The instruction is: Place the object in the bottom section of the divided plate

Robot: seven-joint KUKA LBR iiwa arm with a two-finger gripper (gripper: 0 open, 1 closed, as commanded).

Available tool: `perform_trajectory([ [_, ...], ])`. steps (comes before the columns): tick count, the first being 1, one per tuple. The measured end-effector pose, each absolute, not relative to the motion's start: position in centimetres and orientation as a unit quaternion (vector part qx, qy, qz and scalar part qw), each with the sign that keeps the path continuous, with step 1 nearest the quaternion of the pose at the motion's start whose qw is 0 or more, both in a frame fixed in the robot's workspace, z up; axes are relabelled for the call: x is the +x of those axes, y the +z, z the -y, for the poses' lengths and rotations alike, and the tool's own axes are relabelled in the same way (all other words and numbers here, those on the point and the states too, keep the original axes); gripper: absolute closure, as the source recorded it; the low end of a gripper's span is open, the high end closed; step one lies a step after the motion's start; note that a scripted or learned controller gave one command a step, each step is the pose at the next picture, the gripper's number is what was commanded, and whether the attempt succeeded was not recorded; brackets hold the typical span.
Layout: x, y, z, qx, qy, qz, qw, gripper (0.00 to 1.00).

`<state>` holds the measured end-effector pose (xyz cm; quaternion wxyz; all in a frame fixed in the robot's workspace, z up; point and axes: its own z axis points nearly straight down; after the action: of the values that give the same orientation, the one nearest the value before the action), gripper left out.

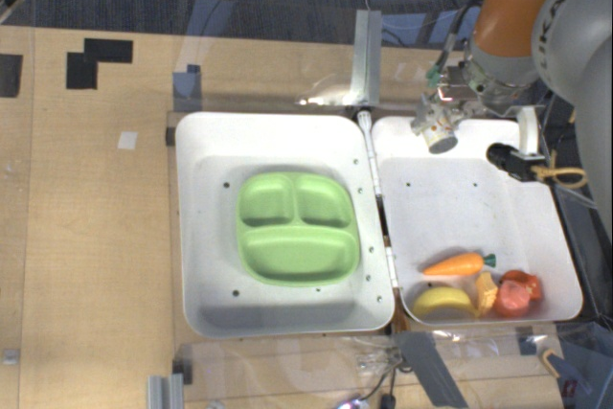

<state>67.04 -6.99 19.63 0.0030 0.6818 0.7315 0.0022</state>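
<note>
While our hand [439,131] hovers at the upper right of the frame, far corner of the right bin [536,206], we cannot tell its finger state. The toy food is bunched at lower right: orange carrot [454,265], yellow banana [443,302], red fruit [517,293], all touching. We risk snagging two at once, or missing the green divided plate [297,227], left of centre.

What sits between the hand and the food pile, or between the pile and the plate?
Nothing lies between the hand and the carrot. Between the carrot and the green plate, the two bins' adjoining rims form a low ridge to lift over.
</note>
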Motion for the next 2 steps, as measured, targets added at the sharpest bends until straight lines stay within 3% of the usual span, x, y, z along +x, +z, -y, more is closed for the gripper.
perform_trajectory([
  [1,59.2,24.3,0.5,0.673,0.0023,-0.739,0.002,1.00],
  [2,53.6,24.8,-5.7,0.636,0.0020,-0.772,0.001,1.00],
])
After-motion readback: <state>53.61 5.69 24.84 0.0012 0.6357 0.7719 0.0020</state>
